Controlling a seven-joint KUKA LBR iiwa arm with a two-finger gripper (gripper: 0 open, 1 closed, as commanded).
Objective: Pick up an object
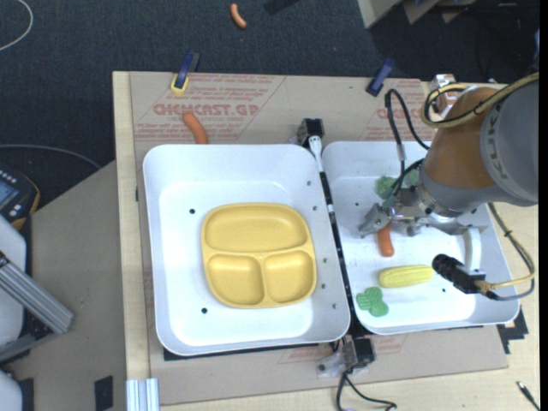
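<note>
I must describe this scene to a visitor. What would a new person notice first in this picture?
First comes the yellow divided tray, lying in the middle of the left bin. Next is the grey arm with its orange band, reaching over the right bin, its pincer just above a small orange sausage. A yellow corn cob and a green piece lie nearer the front.

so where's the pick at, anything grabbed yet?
Done: arm is down in the right bin. In hand: gripper sits right above the orange hot dog, no visible grasp. Left: lifting something; corn and green pieces lie untouched, yellow tray in left bin.
</note>
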